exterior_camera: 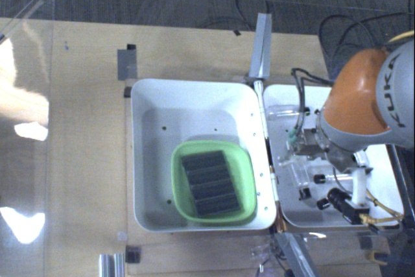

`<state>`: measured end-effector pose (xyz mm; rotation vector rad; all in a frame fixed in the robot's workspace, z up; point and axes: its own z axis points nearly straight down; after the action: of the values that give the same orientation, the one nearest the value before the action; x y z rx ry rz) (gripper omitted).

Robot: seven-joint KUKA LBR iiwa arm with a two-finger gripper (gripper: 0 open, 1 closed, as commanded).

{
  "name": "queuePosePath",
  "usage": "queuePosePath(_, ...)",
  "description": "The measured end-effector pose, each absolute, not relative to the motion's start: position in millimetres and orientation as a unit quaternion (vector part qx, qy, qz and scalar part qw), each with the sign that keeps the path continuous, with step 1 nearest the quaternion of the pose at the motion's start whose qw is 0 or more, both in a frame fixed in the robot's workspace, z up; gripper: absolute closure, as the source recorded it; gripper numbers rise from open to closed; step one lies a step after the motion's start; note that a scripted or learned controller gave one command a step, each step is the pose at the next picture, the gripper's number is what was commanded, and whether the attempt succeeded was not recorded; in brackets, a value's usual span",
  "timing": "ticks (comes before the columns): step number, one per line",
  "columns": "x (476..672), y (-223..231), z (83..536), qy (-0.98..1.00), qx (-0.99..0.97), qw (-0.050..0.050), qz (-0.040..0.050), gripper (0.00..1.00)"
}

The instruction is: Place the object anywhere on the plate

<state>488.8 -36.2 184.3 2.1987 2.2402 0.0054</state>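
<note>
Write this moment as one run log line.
arm: over right bin | gripper: fingers unclear | green plate: left bin | dark ridged block: on plate

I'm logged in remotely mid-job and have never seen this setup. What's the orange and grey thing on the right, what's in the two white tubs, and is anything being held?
One camera fixed above the bench looks down at a slant. The orange and grey thing is a robot arm reaching in from the right, and its gripper hangs over the right bin. The left bin holds a green plate, and a dark ribbed object already lies on that plate. I cannot tell from this angle whether the gripper is open or shut, and I see nothing clearly held in it. The small parts below the arm are too cluttered to name.
</note>
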Motion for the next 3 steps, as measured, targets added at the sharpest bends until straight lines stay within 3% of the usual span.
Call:
queuePosePath(1,489.2,2,195,0.783,0.623,0.003,0.0024,1.0)
queuePosePath(2,489.1,2,195,0.782,0.623,0.002,0.0023,0.0)
queuePosePath(3,491.5,2,205,0.783,0.622,0.004,0.0043,1.0)
